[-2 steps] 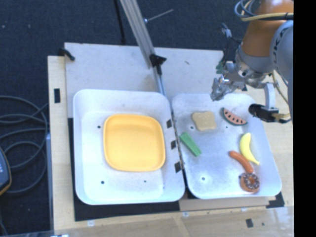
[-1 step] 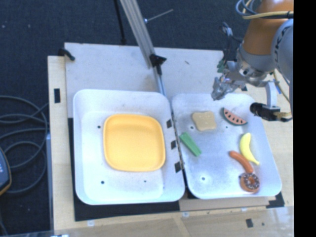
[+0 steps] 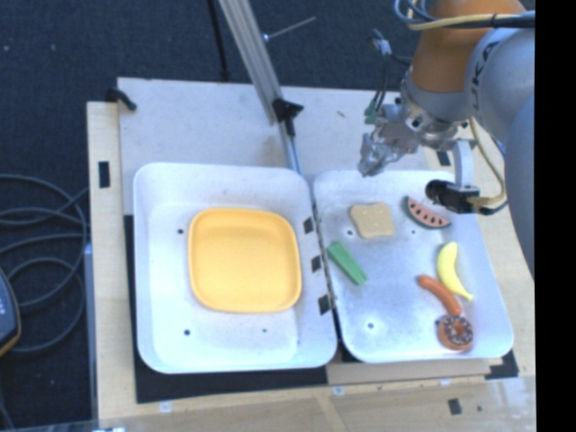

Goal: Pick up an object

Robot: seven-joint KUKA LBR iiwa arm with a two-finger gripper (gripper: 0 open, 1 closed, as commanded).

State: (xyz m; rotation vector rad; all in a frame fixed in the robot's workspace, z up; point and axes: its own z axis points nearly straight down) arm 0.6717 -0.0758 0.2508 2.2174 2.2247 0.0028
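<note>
The grey arm with its orange band [image 3: 459,34] reaches in from the right and bends down over the far right part of the counter. Its wrist points downward and a little leftward, carrying the two-finger end effector [image 3: 372,163] low near the far edge. Loose cables loop above the orange band.

**One fixed camera, high and slanted**

A single camera looks down on the bench [image 3: 108,241] at a slant — far enough back to take in both bins whole, the left bin [image 3: 153,196] and the right bin [image 3: 396,331], plus dark floor beyond. The arm [image 3: 468,52] enters from the right edge — near the top of the frame.
</note>
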